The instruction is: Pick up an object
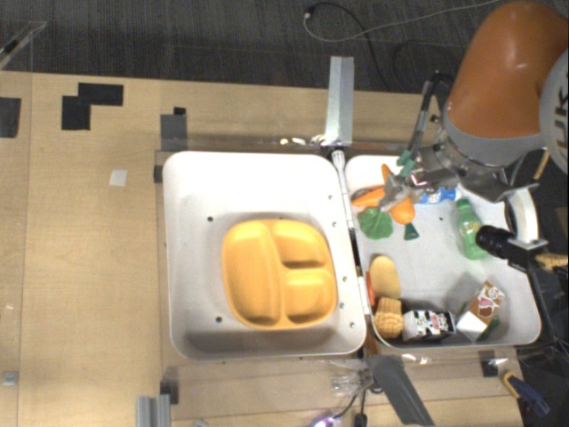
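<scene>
While the yellow divided tray (277, 271) sits in my left bin (191, 238), my tool (402, 183) hangs over the right bin's (524, 327) carrot (372, 195) and green toy (376, 224); its grip I cannot tell.

— Where does the gripper (402, 185) sit?
— Over the far left part of the right bin (516, 332), among the small toys. The carrot (369, 195) lies just left of it, the leaf (375, 224) below and left.

— And nearer the camera?
— Well below it, along the bin's near edge: the potato (384, 275), then the corn (388, 313) under that, the bottle (427, 325) right of the corn, the carton (481, 311) further right.

— To its right?
— A bottle-shaped toy (469, 229), near the bin's middle.

— The other bin?
— The left bin (191, 238) lies well left of the gripper, with the tray (277, 272) resting in its centre.
</scene>
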{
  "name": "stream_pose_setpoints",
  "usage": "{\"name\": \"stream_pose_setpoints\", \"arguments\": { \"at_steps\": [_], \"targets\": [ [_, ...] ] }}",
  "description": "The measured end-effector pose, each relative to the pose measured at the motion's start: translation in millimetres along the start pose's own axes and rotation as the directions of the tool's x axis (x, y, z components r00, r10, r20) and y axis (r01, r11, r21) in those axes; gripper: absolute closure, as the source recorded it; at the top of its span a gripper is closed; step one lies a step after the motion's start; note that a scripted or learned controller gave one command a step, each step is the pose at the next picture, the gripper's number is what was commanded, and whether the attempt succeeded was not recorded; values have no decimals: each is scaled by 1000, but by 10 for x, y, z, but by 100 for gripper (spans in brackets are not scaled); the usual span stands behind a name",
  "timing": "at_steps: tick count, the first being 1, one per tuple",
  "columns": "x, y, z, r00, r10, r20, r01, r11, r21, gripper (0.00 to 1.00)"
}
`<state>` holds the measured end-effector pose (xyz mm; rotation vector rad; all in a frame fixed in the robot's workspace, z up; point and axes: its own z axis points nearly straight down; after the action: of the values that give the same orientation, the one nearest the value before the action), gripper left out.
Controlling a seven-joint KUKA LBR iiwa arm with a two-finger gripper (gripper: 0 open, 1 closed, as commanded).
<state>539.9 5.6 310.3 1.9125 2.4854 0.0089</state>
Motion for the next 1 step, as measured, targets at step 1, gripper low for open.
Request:
{"name": "stream_pose_setpoints", "arguments": {
  "at_steps": [1],
  "targets": [
    [-86, 96, 783, 998, -65, -1, 65, 998, 5, 100]
  ]
}}
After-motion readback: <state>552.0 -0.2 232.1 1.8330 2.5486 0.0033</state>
